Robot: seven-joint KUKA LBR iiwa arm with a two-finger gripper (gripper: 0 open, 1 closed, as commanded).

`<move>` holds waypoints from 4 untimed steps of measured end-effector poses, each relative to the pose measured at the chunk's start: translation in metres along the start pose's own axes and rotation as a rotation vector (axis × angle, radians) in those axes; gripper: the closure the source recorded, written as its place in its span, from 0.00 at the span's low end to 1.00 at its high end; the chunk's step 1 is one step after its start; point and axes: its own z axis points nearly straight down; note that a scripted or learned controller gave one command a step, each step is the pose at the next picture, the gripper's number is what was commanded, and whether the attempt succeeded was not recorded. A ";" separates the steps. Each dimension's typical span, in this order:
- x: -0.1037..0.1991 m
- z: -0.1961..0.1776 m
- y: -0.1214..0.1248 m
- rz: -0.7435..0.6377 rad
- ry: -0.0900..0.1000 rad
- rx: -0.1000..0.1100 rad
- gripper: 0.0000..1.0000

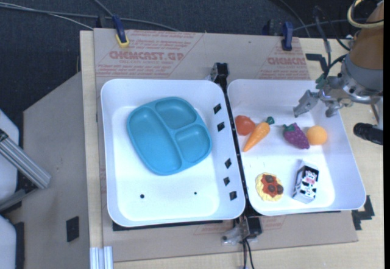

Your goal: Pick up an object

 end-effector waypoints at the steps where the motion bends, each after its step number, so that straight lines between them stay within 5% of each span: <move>1: 0.004 0.043 -0.002 0.000 0.000 -0.001 0.00; 2: 0.003 0.028 0.000 -0.001 -0.002 -0.009 1.00; 4: 0.005 -0.055 -0.002 -0.001 -0.004 -0.013 1.00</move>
